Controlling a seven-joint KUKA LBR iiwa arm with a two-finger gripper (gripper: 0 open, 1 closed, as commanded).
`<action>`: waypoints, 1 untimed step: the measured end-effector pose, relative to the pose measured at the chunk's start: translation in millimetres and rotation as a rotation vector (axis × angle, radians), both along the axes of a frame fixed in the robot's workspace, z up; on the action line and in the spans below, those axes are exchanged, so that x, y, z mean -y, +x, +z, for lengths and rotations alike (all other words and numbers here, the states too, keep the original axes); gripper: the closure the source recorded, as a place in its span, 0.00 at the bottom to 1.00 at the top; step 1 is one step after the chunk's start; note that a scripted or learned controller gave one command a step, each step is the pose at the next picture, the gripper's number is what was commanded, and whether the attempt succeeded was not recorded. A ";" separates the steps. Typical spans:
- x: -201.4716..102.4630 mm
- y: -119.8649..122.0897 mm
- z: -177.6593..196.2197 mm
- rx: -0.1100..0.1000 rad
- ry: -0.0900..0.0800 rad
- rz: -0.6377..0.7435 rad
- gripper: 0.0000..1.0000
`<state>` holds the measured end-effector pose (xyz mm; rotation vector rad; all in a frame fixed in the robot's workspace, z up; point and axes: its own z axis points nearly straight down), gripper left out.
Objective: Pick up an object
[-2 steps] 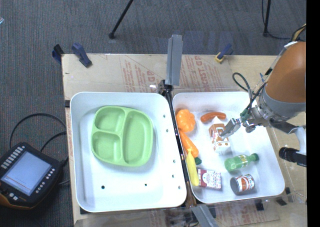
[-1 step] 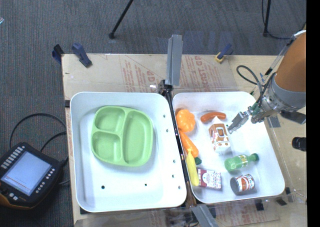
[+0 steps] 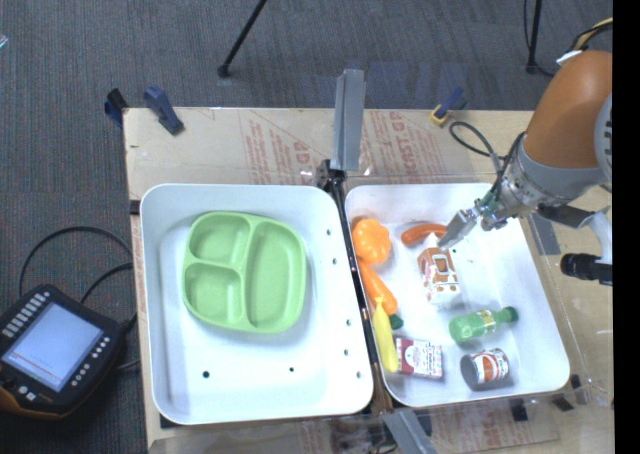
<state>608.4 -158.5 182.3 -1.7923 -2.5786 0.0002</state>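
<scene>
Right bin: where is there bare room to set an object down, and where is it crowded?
Free: the right bin's far-right floor, between gripper, green bottle and rim. Also the left bin's floor around the green plate. Crowded: beside the divider, around the orange pepper and carrot.

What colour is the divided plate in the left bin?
Light green plate, seen in the camera view.

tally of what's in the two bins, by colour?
Green: 2, the divided plate in the left bin and the bottle in the right bin
Orange: 3, pepper, carrot, sausage-like piece
Yellow: 1, corn-like piece
Red and white: 3, carton, box, can
Total: 9
</scene>
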 end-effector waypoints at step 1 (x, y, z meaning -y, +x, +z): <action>0.2 18.3 -91.1 -0.001 0.001 0.121 0.00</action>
